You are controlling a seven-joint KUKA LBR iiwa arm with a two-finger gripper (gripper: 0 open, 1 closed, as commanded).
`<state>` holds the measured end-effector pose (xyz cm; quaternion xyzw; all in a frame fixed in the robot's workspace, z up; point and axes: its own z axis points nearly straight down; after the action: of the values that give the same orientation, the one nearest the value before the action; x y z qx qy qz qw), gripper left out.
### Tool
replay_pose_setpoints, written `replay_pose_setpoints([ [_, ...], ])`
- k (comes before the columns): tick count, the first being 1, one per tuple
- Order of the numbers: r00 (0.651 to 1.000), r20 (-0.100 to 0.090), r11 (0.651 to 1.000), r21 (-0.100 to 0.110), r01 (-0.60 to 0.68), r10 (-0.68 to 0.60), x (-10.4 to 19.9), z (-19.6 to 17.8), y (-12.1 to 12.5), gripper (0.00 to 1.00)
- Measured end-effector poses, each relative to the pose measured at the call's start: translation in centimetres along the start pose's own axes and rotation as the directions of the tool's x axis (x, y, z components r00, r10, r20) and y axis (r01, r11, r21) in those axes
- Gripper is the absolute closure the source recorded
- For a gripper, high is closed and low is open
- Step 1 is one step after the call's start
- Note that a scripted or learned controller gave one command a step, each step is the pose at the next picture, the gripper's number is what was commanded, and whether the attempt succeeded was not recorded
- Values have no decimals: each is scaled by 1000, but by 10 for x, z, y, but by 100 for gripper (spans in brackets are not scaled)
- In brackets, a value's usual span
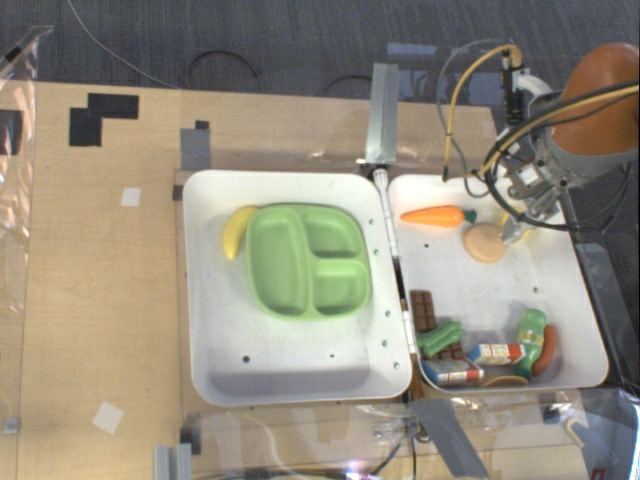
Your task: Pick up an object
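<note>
Beige round object [486,244] right-centre of frame, beside tool [517,226]; arm [590,118] enters upper right; tool state indiscernible, cables overlap.

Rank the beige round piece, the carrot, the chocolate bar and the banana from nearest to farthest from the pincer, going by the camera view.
1. Beige round piece, right bin, just left of the pincer.
2. Carrot, top of the right bin, farther left.
3. Chocolate bar, against the right bin's left wall, lower down.
4. Banana, left bin, beside the green tray.
</note>
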<state>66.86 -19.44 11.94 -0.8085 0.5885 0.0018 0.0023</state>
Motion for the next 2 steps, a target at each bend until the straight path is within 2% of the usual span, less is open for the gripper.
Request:
replay_pose_setpoints([
  [1,973,-7,973,19,-230,231,-30,-129,-14,100],
  [2,996,-1,996,-2,91,-91,-50,5,76,100],
])
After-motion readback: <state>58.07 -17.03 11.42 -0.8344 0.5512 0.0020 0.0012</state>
